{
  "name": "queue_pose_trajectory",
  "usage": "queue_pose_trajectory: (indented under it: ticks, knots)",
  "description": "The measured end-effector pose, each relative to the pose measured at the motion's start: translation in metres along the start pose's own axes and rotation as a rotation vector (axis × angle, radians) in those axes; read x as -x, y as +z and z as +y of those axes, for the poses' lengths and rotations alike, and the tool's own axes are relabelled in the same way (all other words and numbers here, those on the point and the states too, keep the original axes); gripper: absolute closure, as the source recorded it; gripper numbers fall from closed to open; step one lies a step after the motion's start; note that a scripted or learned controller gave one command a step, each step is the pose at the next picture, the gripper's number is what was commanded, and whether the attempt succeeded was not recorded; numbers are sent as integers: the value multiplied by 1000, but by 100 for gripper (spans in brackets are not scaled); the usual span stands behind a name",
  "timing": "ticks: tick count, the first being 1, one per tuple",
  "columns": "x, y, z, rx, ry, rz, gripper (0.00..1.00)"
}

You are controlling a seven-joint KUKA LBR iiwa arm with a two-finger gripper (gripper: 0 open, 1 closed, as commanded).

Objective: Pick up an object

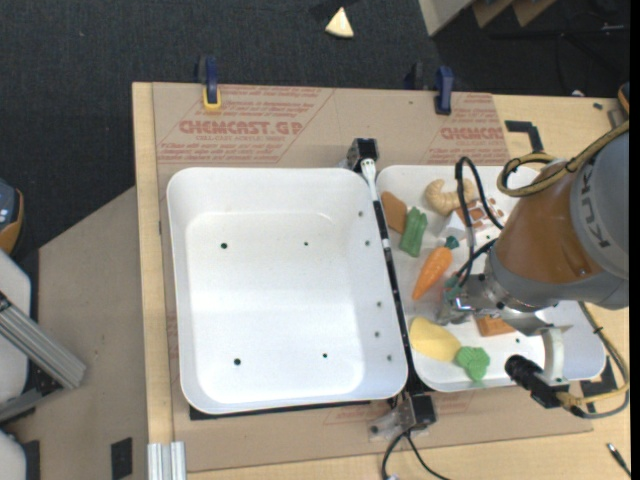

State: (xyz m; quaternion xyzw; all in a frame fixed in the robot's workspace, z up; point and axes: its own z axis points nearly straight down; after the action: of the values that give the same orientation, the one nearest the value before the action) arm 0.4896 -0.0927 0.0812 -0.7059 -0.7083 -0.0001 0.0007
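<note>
The right bin holds all the stock, crowded together where the arm can reach it. Nearest its front rim lie a green piece and a yellow piece; behind them a carrot, then a green block and a beige lump toward its back rim. The gripper sits low just behind the yellow piece — its opening cannot be told, and nothing is seen held. The left bin adjoins the right bin.
</note>
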Motion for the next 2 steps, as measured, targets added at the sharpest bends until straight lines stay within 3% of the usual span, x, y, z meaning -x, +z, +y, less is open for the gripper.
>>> queue_pose_trajectory:
  ticks: [1, 2]
  knots:
    - [1, -108, -10, 9, 3, -3, 100]
    - [13, -5, -3, -8, 5, 1, 100]
